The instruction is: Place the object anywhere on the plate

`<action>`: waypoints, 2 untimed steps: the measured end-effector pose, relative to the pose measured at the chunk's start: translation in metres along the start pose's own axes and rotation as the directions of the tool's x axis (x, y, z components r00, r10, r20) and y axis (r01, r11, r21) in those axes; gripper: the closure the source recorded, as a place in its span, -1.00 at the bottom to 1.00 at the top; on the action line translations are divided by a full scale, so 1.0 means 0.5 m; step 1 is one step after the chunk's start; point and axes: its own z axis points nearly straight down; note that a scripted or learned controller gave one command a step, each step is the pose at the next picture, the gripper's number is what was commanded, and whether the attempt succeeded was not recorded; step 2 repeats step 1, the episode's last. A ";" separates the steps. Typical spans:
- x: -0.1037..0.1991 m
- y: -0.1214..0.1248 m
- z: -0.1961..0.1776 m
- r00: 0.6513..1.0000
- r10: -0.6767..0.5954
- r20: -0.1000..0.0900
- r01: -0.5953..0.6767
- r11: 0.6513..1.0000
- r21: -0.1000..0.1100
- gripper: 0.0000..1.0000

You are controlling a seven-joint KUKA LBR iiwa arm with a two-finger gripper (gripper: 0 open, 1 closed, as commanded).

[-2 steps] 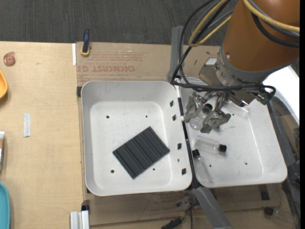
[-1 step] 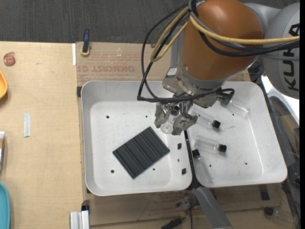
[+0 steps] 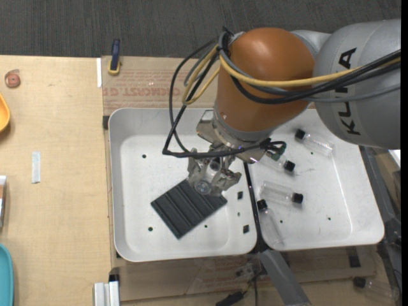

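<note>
two white bins stand side by side, and in the left bin [image 3: 127,234] we see the dark ribbed plate [image 3: 188,207]. the gripper [image 3: 207,178] hangs over the plate's upper right corner, pinching a small clear vial [image 3: 203,185]. the plate's long axis runs down-left from the gripper, so we judge a short lowering is enough.

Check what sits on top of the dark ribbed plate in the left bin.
The tool hangs over the upper right corner of the dark ribbed plate in the left bin. Something clear shows at its tip; what lies beneath it is covered.
</note>
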 end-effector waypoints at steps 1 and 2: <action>0.000 0.000 0.000 1.000 0.000 0.000 0.000 1.000 0.000 -1.00; 0.000 0.000 0.000 1.000 0.000 0.000 0.000 1.000 0.000 -1.00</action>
